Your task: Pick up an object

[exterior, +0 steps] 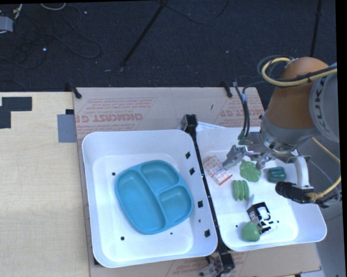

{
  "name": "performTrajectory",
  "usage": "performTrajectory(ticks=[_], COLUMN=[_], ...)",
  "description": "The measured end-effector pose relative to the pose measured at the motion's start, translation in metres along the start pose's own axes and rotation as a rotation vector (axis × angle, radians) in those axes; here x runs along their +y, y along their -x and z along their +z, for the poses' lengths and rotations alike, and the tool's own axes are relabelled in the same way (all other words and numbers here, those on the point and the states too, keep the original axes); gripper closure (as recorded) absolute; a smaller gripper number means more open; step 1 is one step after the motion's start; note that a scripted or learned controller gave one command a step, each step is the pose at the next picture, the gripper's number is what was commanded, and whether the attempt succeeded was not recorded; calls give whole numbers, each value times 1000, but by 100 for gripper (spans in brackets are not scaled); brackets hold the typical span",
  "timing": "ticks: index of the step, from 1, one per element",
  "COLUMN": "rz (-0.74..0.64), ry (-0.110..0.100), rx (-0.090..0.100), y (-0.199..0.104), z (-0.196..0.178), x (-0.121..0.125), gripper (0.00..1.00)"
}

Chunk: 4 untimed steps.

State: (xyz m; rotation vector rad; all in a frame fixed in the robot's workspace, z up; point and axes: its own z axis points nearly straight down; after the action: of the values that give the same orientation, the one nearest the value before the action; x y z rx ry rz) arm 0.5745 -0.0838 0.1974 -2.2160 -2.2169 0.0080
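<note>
Seen from above at a slant, a bench holds two shallow white bins side by side. The left bin (100, 166) contains one item, a blue plate (154, 195) divided into three sections, lying flat near the middle. The right bin (313, 227) holds the small things to pick from: a small card with red print (217, 169) near the divider between the bins, a ribbed green piece (240, 190) just right of it, a pale green lump (250, 171) above that, a dark green block (275, 173) further right, a round green fruit (250, 232) near the front edge, and a black and white object (261, 212) touching the fruit on its upper right. The grey arm with its orange band (294, 99) reaches in from the right and hangs over the back of the right bin. Its gripper (246, 155) sits low, just above the pale green lump and near the card; metal parts spread left and right there, but whether the claw is open or closed cannot be told, and nothing can be seen caught in it. The step in hand looks like the approach or descent onto a target, most likely the pale green lump or the ribbed piece beside it. The next move would call for settling straight down over one item without nudging its close neighbours, closing firmly, then lifting clear of the bin wall.
</note>
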Motion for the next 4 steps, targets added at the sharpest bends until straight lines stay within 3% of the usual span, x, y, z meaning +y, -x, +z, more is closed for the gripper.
performTrajectory(ticks=[2,3,4], rz=[2,9,9], ry=[2,3,11], rx=[0,0,-2], y=[-3,-1,4], z=[107,94,31], x=[8,8,6], gripper=[0,100,100])
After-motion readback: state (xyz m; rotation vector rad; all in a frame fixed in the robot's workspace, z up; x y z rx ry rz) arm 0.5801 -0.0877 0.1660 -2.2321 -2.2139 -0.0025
